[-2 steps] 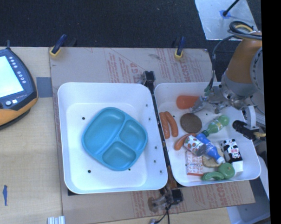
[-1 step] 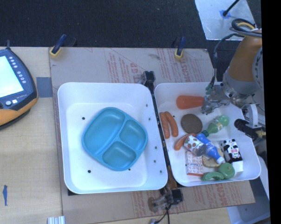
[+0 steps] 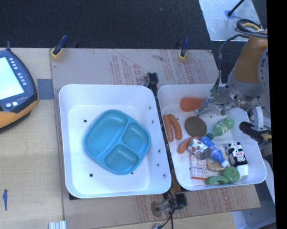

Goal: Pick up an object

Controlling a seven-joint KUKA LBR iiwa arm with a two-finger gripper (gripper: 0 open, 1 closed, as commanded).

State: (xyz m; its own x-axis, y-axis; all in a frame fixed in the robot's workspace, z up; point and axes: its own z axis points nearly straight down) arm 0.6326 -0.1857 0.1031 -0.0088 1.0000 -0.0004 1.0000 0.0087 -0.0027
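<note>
Toy food (image 3: pixel 209 149) crowding right bin (image 3: pixel 260 170), end effector (image 3: pixel 218 101) above

Red repeated lettering runs in bands across the brown cardboard sheet (image 3: pixel 132 64) beneath my two bins, along its far edge and again at the near edge; I cannot read the words. The small red-and-white packet (image 3: pixel 198 168) in my right bin carries print too fine to read.

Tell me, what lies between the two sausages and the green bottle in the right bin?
In the camera view, a brown round patty lies between the sausages and the green bottle, near the bottle's cap end.
</note>
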